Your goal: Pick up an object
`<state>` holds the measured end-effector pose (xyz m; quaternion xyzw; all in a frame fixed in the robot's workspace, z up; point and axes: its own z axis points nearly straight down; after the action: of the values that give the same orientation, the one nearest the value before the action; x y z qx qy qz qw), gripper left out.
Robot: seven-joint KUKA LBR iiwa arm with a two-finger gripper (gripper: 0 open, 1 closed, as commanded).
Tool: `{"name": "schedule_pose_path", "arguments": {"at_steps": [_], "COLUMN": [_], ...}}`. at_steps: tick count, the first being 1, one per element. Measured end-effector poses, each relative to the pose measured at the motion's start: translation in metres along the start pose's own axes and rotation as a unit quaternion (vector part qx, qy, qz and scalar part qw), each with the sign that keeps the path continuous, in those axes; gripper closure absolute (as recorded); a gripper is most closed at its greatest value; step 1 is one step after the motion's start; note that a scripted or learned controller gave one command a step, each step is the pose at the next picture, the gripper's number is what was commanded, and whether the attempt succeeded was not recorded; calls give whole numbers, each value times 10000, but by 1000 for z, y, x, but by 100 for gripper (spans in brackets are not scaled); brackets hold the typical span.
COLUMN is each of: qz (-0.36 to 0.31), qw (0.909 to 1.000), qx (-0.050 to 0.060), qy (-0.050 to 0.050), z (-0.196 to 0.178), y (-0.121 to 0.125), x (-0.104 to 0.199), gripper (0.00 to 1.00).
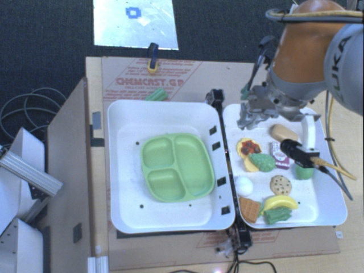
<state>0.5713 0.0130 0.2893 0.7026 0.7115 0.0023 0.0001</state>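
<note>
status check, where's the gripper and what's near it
Gripper low over the right bin's far left corner, nothing seen between its fingers. Nearest item: pizza slice just below it. Toy food clustered further down; green tray in left bin.

Dark speckled carpet floor (45, 33) all around, shiny foil-like sheet (135, 16) lying up top. Tan cardboard-covered worktop (170, 75) in the middle. Loose black cables (23, 110) coiled at left.
</note>
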Motion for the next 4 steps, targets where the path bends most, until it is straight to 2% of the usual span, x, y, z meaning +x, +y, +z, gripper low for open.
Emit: {"name": "schedule_pose_path", "arguments": {"at_steps": [1, 2, 3, 4], "qz": [-2, 14, 65, 77], "qw": [10000, 10000, 10000, 10000], "qx": [23, 26, 1, 32], "qy": [2, -3, -9, -23], "z": [67, 80, 32, 76], "y": [37, 22, -9, -9], "x": [93, 151, 125, 79], "gripper": [100, 100, 100, 100]}}
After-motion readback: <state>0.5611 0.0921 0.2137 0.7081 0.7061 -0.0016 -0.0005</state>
